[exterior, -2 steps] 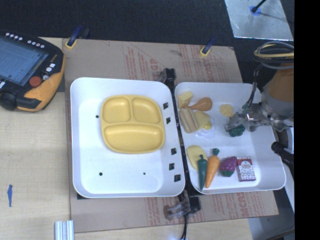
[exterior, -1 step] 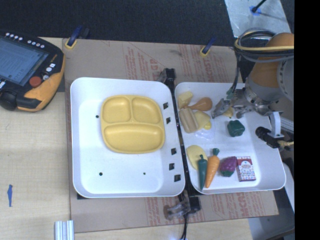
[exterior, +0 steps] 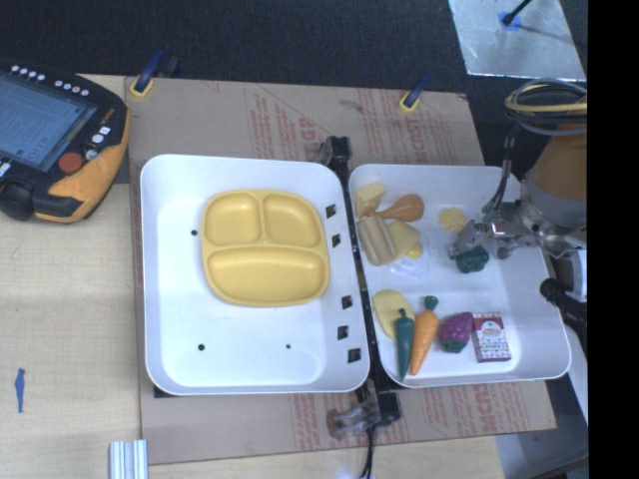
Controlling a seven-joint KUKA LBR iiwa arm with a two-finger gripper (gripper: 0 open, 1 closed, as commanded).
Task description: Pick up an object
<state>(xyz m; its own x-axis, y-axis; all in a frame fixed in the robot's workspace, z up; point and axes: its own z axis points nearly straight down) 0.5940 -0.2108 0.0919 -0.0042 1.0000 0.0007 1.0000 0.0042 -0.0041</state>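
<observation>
Pincer over a dark green toy

In the right bin (exterior: pixel 529 362), the pincer (exterior: pixel 477 242) sits right on top of the dark green toy (exterior: pixel 471 259); I cannot tell its grip.

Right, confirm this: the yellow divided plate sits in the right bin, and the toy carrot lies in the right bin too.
Wrong on the plate. The camera view shows the yellow divided plate in the left bin, not the right one. The toy carrot does lie in the right bin.
</observation>
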